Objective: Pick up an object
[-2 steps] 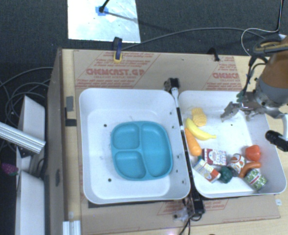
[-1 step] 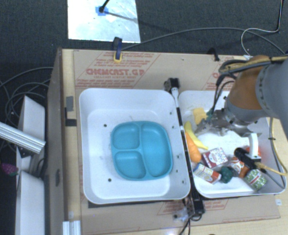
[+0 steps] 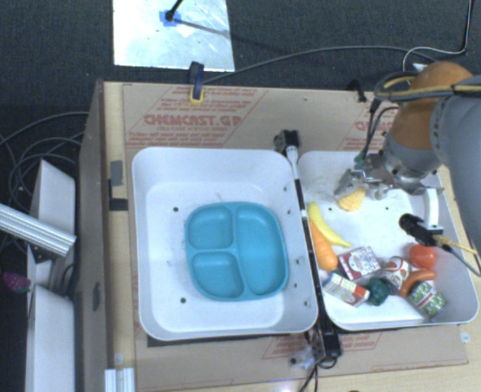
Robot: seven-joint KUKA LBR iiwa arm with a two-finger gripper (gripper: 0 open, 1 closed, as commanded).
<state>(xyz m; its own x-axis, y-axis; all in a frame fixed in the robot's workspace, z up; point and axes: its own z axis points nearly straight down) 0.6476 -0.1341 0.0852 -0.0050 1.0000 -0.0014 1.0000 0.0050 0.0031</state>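
Over the right bin [image 3: 469,305] we see the end effector [image 3: 369,180] low at the far end, just beside a small yellow piece [image 3: 352,200]; whether it is open or closed, we cannot tell. No item seen held. Risk: the piece is small and may get nudged aside. Banana [image 3: 325,225], carrot [image 3: 323,250] and packets crowd nearer, apart from it.
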